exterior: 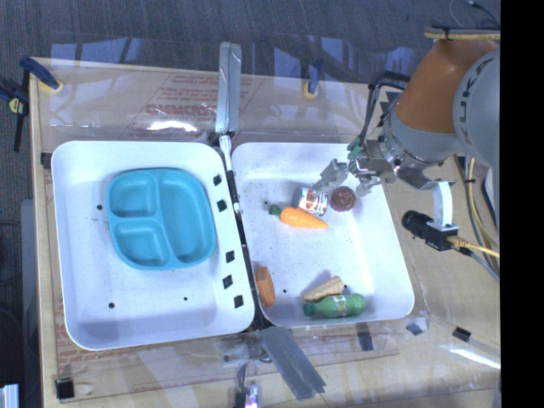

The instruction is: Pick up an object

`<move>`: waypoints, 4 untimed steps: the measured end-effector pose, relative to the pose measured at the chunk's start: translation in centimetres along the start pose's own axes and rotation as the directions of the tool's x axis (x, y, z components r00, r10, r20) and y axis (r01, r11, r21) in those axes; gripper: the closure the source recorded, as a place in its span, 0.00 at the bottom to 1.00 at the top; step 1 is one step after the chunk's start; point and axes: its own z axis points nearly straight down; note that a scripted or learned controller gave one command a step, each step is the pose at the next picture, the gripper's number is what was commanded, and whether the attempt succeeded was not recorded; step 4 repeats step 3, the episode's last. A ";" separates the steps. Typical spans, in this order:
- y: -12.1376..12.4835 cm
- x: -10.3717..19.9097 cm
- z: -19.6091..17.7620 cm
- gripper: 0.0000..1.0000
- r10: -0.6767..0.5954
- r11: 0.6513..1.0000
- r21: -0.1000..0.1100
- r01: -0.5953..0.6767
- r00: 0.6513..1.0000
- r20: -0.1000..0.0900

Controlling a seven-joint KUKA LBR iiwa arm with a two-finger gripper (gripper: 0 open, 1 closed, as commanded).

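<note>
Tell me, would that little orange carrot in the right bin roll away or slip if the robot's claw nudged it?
Probably somewhat. The carrot looks like a smooth, glossy toy, so fingers might slide along its tapered body. It lies on its side on the flat floor of the right bin, so a sideways nudge would likely roll it, curving toward its thin end. It looks stiff and light.
</note>
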 end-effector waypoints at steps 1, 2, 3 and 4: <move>2.8 1.4 15.0 0.00 -0.189 0.982 -0.002 0.189 0.982 0.001; 2.8 1.4 14.1 1.00 -0.194 0.981 0.000 0.194 0.981 0.000; 2.4 4.2 3.6 1.00 -0.095 0.995 -0.002 0.095 0.995 0.002; 2.4 4.2 3.6 1.00 -0.095 0.995 -0.002 0.095 0.995 0.002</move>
